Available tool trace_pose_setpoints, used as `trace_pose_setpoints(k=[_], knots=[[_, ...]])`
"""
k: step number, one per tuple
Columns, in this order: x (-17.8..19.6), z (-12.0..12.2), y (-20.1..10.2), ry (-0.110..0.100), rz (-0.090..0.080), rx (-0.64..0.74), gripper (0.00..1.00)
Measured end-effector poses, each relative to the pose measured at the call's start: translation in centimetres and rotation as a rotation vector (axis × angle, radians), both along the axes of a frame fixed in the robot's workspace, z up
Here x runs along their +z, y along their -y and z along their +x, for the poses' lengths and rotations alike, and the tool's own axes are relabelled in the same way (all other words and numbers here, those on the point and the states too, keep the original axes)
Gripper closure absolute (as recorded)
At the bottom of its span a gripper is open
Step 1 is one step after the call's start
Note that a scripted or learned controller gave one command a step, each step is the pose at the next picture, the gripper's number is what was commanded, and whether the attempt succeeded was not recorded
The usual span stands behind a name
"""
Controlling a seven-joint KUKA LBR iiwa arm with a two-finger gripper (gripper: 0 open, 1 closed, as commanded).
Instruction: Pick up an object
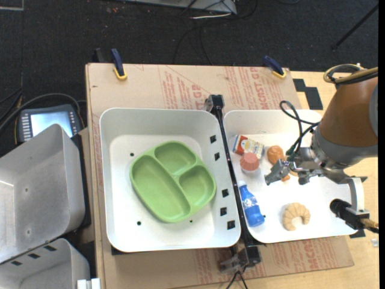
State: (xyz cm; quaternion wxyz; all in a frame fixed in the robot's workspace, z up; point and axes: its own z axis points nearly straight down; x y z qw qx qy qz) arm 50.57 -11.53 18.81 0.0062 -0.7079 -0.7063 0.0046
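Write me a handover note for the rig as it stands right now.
Claw: low in the right bin, beside the orange ball; can't tell whether it grips anything.
Right bin also holds a small carton, pink cup, blue bottle and croissant.
Left bin: green divided plate.
Done: arm is down among the items.
Left: nothing visibly lifted; a confirmed grasp and lift remain.

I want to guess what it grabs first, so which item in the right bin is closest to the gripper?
The small orange ball, just left of the gripper. The croissant, blue bottle and carton lie farther off.
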Motion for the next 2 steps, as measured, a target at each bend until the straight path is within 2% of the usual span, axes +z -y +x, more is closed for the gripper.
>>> trace_pose_setpoints(k=[1, 2], knots=[[0.7, 0.3, 0.0, 0.014, -0.002, 0.003, 0.00], [-3.7, 0.3, -0.4, 0.011, -0.001, 0.001, 0.00]])
